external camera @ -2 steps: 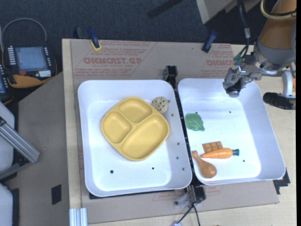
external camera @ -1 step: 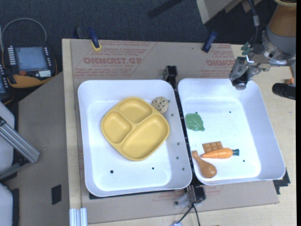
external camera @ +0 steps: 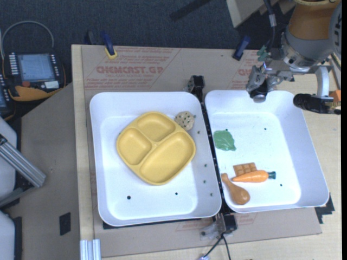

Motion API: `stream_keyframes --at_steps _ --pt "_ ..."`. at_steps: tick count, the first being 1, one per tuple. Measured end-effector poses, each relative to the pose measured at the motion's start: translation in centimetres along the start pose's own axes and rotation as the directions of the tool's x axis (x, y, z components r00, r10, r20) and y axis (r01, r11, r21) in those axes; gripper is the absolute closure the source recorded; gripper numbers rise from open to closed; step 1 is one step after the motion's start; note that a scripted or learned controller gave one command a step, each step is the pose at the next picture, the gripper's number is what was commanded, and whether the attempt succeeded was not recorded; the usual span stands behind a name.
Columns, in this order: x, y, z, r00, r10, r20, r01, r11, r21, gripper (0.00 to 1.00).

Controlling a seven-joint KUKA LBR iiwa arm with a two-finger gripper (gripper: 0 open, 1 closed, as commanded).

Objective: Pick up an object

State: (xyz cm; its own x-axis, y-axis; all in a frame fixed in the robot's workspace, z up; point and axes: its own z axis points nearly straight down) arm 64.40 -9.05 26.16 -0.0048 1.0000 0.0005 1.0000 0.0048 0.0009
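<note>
Camera view: carrot (external camera: 252, 176) lies crosswise, green tip toward the right.

Bins (external camera: 108, 161): you see smooth white plastic.
Yellow tray (external camera: 156, 147): matt plastic (slight sheen).
Counter (external camera: 162, 66): dull brown board.

The grey gripper (external camera: 259, 88) hangs above the far rim of the right white bin (external camera: 303, 145), which holds an orange plastic carrot (external camera: 252, 176). The left white bin (external camera: 103, 145) holds a yellow divided plate (external camera: 156, 147).

Grey arm (external camera: 303, 39), orange band, black cables
</note>
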Motion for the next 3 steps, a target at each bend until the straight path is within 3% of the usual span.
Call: stream_keyframes --at_steps 3 --pt "15.1 -1.2 0.4 1.0 0.001 0.0 -0.001 1.0 0.0 1.0"
